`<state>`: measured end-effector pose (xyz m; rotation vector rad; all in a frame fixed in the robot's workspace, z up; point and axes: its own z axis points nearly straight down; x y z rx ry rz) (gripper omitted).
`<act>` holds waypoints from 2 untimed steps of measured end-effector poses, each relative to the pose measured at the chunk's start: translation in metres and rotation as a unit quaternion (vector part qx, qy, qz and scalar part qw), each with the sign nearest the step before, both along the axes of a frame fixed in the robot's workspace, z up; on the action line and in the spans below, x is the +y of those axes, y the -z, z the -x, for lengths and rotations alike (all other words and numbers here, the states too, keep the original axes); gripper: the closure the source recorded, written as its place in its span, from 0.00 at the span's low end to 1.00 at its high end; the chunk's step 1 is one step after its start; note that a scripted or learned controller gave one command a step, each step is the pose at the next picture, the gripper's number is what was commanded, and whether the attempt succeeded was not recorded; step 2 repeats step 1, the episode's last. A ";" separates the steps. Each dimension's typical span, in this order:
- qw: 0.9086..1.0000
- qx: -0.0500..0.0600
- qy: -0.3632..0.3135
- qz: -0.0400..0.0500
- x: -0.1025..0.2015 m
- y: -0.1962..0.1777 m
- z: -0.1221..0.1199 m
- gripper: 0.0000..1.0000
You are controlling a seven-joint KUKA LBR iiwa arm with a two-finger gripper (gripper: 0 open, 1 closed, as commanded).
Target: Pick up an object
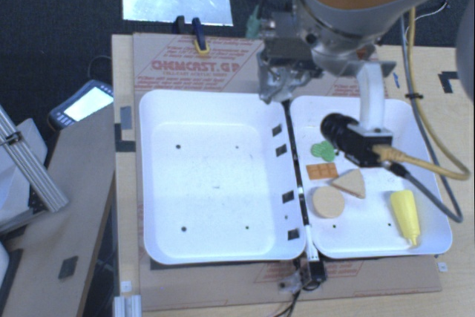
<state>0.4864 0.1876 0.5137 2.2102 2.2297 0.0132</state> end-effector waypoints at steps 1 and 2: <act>1.000 0.002 0.000 0.001 0.046 -0.005 -0.030 1.00; 1.000 0.002 0.000 0.001 0.046 -0.005 -0.030 1.00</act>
